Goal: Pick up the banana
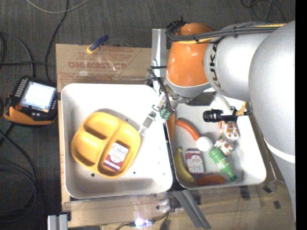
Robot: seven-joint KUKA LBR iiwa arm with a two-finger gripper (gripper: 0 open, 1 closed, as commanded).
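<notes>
The banana (pixel 181 165) is yellow and lies along the left wall of the right bin (pixel 256 169), near its front corner, beside a maroon packet (pixel 194 161). My gripper (pixel 153 116) reaches out from under the orange wrist band (pixel 189 56). It hangs over the right edge of the left bin (pixel 67 128), just past the rim of a yellow divided plate (pixel 93 138). It stands up and to the left of the banana, well apart from it. I see nothing held in it.
The right bin also holds an orange-red sausage shape (pixel 188 128), a white ball (pixel 204 143), a green bottle (pixel 223 160), a small carton (pixel 229 130) and a red item (pixel 211 179). A second maroon packet (pixel 116 157) lies in the yellow plate.
</notes>
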